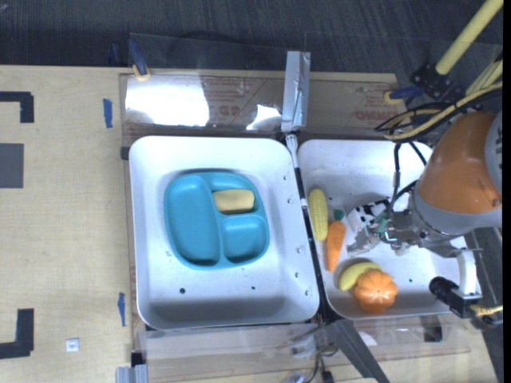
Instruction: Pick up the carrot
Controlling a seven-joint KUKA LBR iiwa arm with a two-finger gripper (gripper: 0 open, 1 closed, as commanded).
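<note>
The carrot [334, 244] is orange with a green tip and lies along the left wall of the right bin [351, 166], just below an ear of yellow corn [318, 213]. My gripper [366, 234] hangs low over the bin's middle, a short way to the right of the carrot, under the arm's orange band [463, 174]. Nothing shows between its fingers, and their spacing is too cluttered to read.
A banana [356, 274] and a small orange pumpkin [375, 290] sit at the right bin's front, just below the carrot. The left bin [152, 214] holds a blue divided plate [188, 214] with a yellow bread-like piece [235, 201] on it. Cables trail at the top right.
</note>
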